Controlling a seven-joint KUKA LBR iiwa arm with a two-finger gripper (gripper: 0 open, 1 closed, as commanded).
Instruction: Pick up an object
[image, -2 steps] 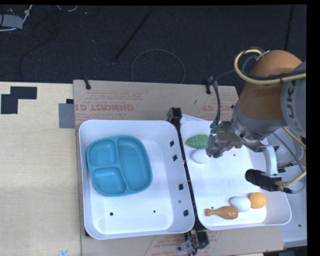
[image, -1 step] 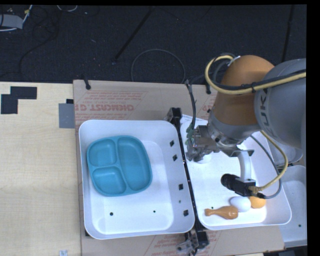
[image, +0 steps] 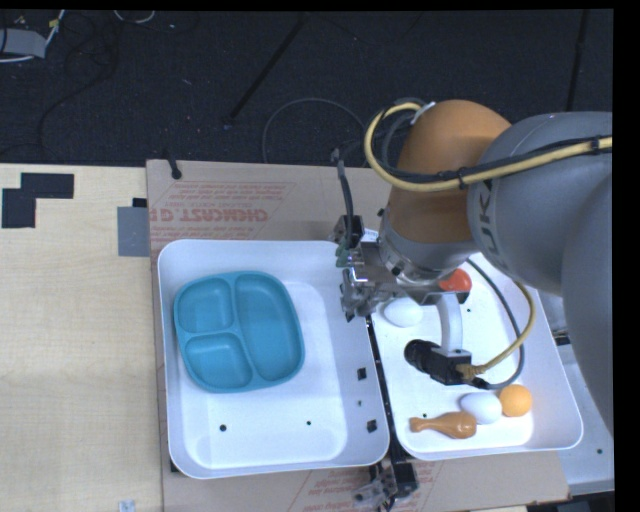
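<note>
In the right bin (image: 560, 425), my claw (image: 352, 290) hangs low at the inner wall; how wide it stands I cannot tell. The nearest object, a smooth white egg (image: 404, 314), lies just to its right, rounded, long axis across. Farther off lie a tan drumstick (image: 446, 426), another white egg (image: 482, 406) and an orange ball (image: 516, 400).

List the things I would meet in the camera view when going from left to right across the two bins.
blue divided plate → white egg under the arm → chicken drumstick → second white egg → orange ball
</note>
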